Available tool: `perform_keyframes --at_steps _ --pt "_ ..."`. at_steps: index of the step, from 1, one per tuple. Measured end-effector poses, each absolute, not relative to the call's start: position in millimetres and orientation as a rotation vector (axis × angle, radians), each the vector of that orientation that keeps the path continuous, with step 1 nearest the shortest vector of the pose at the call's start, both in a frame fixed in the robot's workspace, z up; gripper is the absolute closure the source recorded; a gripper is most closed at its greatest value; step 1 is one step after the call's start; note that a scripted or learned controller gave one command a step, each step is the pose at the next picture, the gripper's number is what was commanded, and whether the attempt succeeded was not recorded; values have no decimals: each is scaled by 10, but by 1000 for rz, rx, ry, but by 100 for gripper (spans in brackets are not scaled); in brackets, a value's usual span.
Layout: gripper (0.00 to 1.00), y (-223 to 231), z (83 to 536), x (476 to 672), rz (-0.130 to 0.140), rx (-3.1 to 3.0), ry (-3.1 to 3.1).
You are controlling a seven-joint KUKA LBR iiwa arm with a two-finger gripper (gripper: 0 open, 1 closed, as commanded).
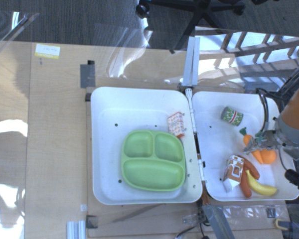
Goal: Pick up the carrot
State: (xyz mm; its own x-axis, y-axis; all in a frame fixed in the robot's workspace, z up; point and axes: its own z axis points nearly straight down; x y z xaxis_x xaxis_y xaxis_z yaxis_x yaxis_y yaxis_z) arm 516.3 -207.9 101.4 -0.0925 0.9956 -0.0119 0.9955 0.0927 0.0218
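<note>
One arm low from the right — gripper (255, 144) over carrot (259, 152), finger state unclear.

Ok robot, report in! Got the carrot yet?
Gripper low in right bin, over carrot. Hold not confirmed. Orange touching carrot; hot dog and banana close by.

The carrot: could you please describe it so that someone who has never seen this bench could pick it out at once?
Look in the right bin, at its right side, where the gripper reaches in. The carrot lies just left of an orange fruit and below a green can. It is small and orange with a green top, unlike the round fruit, the red sausages and the yellow banana lower down.
</note>
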Motion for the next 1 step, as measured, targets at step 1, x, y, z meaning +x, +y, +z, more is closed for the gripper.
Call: perform_keyframes --at_steps 1 --pt "100 -958 2348 5329 7 1467 2767"
